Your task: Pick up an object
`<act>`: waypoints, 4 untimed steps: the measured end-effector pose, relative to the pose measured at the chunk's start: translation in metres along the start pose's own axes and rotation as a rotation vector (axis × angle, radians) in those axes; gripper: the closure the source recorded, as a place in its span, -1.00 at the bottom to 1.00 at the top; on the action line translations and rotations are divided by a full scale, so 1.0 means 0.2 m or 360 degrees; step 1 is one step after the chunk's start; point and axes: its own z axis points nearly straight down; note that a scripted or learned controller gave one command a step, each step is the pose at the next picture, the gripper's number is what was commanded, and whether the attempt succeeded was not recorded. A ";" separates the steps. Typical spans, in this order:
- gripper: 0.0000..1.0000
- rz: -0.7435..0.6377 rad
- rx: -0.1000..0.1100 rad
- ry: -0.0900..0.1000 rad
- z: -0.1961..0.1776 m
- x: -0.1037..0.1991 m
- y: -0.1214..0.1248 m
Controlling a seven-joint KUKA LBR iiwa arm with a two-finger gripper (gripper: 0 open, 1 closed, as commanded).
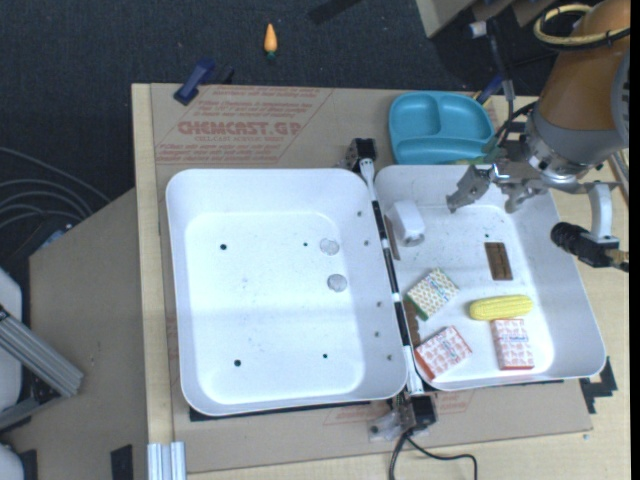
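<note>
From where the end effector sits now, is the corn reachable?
Probably yes. The end effector hovers over the right bin's far end, and the corn lies uncovered, apart from the neighbouring packets.

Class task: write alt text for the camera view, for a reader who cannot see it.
A grey robot arm's open hand hovers over the back of the right white bin, which holds a yellow corn cob, three small patterned boxes, a brown bar and a white block. A blue divided plate lies behind the bin.
</note>
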 end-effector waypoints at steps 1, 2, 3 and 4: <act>-1.00 0.0000 0.0002 -0.0001 0.19 -0.19 -0.07; -1.00 0.0001 -0.0003 -0.0003 0.24 -0.49 0.07; -1.00 -0.0007 0.0004 0.0017 0.62 -0.50 0.04; 1.00 -0.0006 0.0000 0.0007 0.57 -0.51 0.04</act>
